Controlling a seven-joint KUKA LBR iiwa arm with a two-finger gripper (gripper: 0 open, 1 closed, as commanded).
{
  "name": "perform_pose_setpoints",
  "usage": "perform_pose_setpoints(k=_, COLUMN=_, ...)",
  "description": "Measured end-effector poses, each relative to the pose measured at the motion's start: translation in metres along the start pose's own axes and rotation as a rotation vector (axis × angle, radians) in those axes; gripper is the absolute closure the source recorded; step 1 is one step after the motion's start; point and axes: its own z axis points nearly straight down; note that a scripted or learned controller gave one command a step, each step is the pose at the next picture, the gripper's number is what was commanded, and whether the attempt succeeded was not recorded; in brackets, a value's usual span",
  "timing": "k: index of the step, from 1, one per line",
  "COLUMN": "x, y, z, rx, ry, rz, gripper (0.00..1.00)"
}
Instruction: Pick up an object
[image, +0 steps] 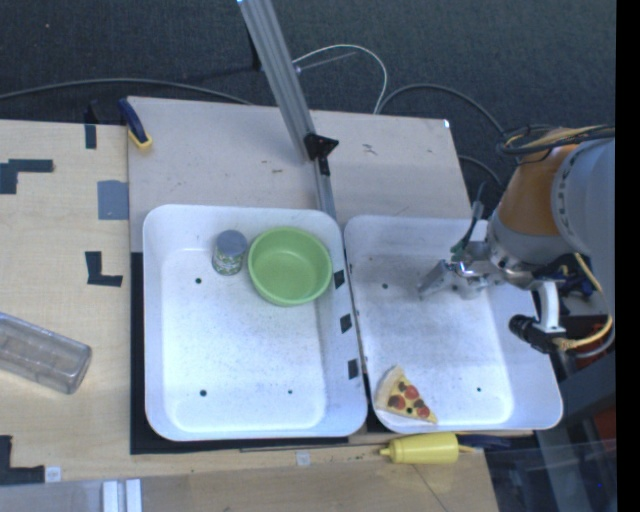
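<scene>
The pizza slice (405, 396) lies toward the right bin's near-left corner from the gripper (432, 285), whose spread cannot be told.

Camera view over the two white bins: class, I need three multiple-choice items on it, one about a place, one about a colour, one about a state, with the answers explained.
1. Where does the pizza slice lie?
A. In the left bin beside the bowl
B. In the right bin, at its near left corner
C. On the bench outside both bins

2. What colour is the bowl?
A. Green
B. Red
C. Blue

3. How does the small can stand relative to the bowl?
A. Inside the bowl
B. Under the bowl
C. Beside the bowl, to its left, in the left bin

Answers: 1 B, the slice rests inside the right bin's near left corner. 2 A, the bowl is plainly green. 3 C, the can sits upright next to the bowl's rim.
</scene>
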Motion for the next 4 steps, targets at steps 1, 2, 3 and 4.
perform_pose_setpoints(k=1, x=0.001, y=0.002, z=-0.014, rx=-0.005, ry=0.0, rz=-0.002, gripper=1.0)
perform_pose_setpoints(k=2, x=0.007, y=0.003, z=-0.058, rx=-0.01, ry=0.0, rz=-0.001, gripper=1.0)
perform_pose_setpoints(k=3, x=0.01, y=0.011, z=-0.119, rx=-0.013, ry=-0.002, rz=-0.001, gripper=1.0)
perform_pose_setpoints(k=4, x=0.01, y=0.012, z=-0.128, rx=-0.008, ry=0.0, rz=-0.001, gripper=1.0)
